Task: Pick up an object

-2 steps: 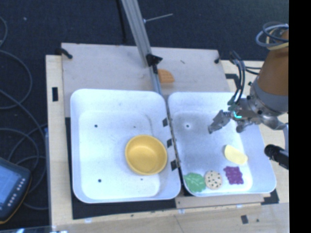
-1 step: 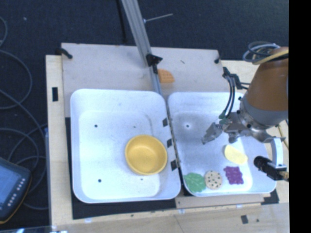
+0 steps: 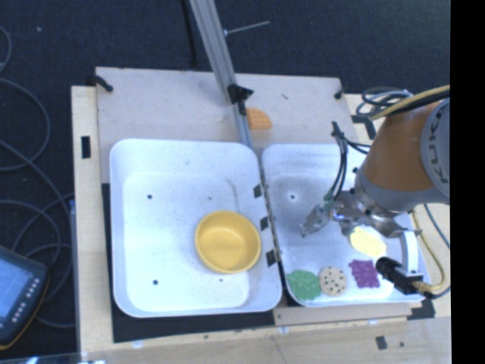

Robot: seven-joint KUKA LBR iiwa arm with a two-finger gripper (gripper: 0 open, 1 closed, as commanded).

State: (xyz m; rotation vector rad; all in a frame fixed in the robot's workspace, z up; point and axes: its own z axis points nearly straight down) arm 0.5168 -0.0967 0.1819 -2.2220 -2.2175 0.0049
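Note:
My gripper (image 3: 313, 223) hangs over the middle of the right bin (image 3: 295, 165), above bare bin floor. Four small things lie along that bin's near side: a green piece (image 3: 304, 283), a round cookie (image 3: 332, 280), a purple piece (image 3: 364, 273) and a pale yellow piece (image 3: 368, 242). The yellow piece is just right of the gripper, partly under the wrist. The green piece and the cookie lie below the gripper in the view. A yellow bowl (image 3: 227, 241) stands upright in the left bin (image 3: 136, 173).
The two bins meet at a low wall (image 3: 265, 218) just left of the gripper. An orange object (image 3: 258, 120) lies on the bench behind the bins, beside a slanted metal rail (image 3: 216, 44). The arm's orange band (image 3: 402, 154) looms over the right bin's far right.

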